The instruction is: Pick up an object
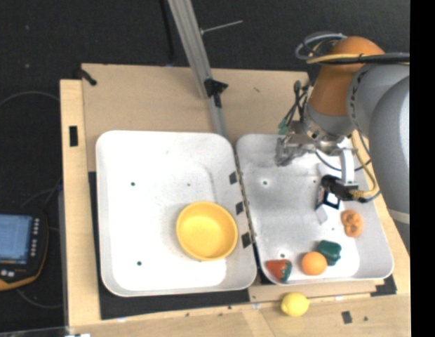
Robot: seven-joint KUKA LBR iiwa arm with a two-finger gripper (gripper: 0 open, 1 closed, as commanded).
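Gripper (286, 148): upper right bin (288, 195), finger state not discernible. Orange (314, 263), green item (330, 250), red item (278, 269): lower frame, below gripper. Bowl (206, 230): left bin.

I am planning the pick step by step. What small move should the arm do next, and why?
Probably move the gripper toward the near edge of the right bin. It hangs over the bin's far part, while the orange, the green item and the red item lie along the near side.
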